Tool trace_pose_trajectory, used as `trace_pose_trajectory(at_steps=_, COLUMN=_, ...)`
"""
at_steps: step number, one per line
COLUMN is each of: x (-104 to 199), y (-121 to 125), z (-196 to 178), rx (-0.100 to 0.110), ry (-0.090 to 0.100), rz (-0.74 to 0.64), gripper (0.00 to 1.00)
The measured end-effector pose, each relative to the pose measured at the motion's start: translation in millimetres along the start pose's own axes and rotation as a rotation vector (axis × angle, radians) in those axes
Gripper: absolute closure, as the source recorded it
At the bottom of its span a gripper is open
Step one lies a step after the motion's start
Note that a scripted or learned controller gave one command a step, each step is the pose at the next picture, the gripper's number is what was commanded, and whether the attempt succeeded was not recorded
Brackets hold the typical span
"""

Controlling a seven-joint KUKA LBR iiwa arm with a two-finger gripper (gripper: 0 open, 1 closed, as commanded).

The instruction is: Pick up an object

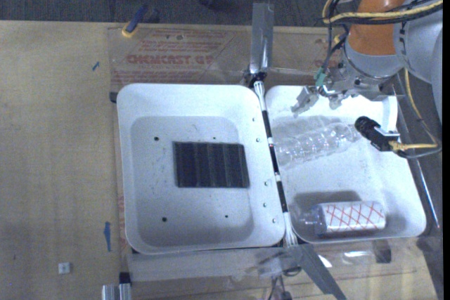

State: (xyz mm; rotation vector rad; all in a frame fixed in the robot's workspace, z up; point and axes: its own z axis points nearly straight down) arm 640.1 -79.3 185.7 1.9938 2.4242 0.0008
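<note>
The two-finger gripper point(318, 99) hangs over the far half of the shallow white plastic bin on the right point(402, 186), close to that bin's far rim. Its fingers stand spread wide, with nothing between them.

The likeliest target is the clear plastic bottle point(313, 140), which lies on its side on the floor of the bin. It sits across the bin's middle, reaching from the wall on the bin's left side towards its centre. From the gripper, the bottle lies just towards the near side of the bin and lower down, so the move looks like a short shift nearward and a descent.

The bottle's long axis runs roughly across the bin's width, tilted so that the end nearer the bin's centre points slightly towards the far rim. The spread fingers seem to line up more along that axis than across it. In my judgement the wrist would need turning for the fingers to straddle the narrow body.

A white cylindrical packet with a red criss-cross pattern point(351, 216) lies in the bin's near end, well apart from the gripper and the less handy choice.
</note>
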Motion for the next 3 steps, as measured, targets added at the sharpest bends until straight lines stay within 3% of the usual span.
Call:
trace_pose_trajectory(at_steps=1, x=-36.4, y=-36.9, z=79.5, rx=0.001, ry=0.001, rz=-0.098, gripper=0.0)
trace_pose_trajectory(at_steps=2, x=-62.2, y=-105.1, z=97.3, rx=-0.004, ry=-0.002, rz=-0.063, gripper=0.0)
trace_pose_trajectory(at_steps=3, x=-62.9, y=-103.3, z=85.8, rx=-0.011, ry=-0.004, rz=-0.061, gripper=1.0)
